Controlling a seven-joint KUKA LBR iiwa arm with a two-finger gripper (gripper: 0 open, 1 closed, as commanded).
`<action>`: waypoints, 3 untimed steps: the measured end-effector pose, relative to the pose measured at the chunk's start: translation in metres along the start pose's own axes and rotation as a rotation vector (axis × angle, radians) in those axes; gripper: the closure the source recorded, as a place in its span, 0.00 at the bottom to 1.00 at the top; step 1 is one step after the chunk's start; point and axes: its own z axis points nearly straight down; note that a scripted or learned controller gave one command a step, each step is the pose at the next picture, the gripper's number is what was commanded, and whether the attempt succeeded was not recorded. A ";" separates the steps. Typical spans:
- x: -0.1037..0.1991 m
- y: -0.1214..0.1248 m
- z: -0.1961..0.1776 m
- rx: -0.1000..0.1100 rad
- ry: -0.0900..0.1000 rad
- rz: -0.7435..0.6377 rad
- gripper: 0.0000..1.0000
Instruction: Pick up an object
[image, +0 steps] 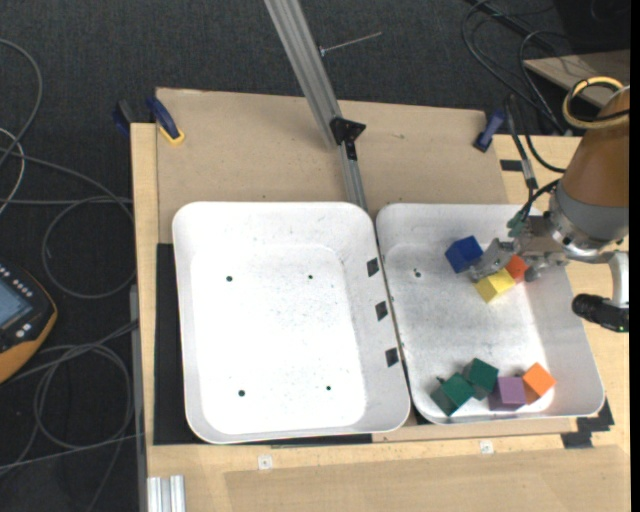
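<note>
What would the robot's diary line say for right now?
gripper: low in right bin, among yellow block, red block, blue block | hold: unclear | four blocks at bin's near edge

A robotics laboratory or test cell is indicated. A plywood bench (300, 140) is seen on dark carpet (60, 120), across which loose black cables (60, 230) are strewn. Two shallow white bins (190, 300) are set side by side on the bench, and blue clamps (166, 120) are fixed at its far corners. An aluminium camera pole (310, 70) is mounted behind the bins, and a yellow-edged handheld control pendant (20, 315) is laid on the floor at the left. Small coloured blocks (495, 385) are gathered as test pieces.
</note>
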 end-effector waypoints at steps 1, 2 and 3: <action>-0.010 0.005 0.053 -0.018 -0.013 0.003 0.00; -0.012 0.010 0.055 -0.022 -0.009 0.001 0.00; -0.011 0.011 0.044 -0.024 -0.009 0.000 1.00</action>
